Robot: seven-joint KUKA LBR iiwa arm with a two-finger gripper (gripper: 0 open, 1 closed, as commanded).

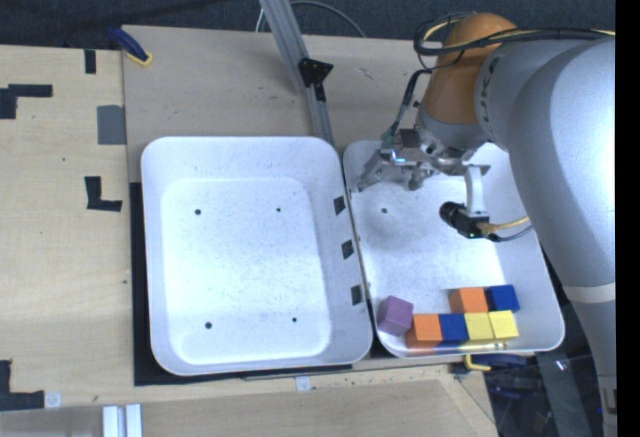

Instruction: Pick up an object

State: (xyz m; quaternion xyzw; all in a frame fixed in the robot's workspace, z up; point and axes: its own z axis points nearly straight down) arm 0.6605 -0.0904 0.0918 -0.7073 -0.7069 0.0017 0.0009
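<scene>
Blocks (455, 320) lie in a tight row well below the tool (400, 170), at the right bin's (420, 235) near edge. Whether the tool is open, I cannot tell.

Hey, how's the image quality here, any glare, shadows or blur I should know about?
Camera view: even, soft lighting; the arm looms large and slightly blurred at right; mild sheen on the left bin; faint shadow under the end effector in the right bin; blocks look sharp enough.
</scene>
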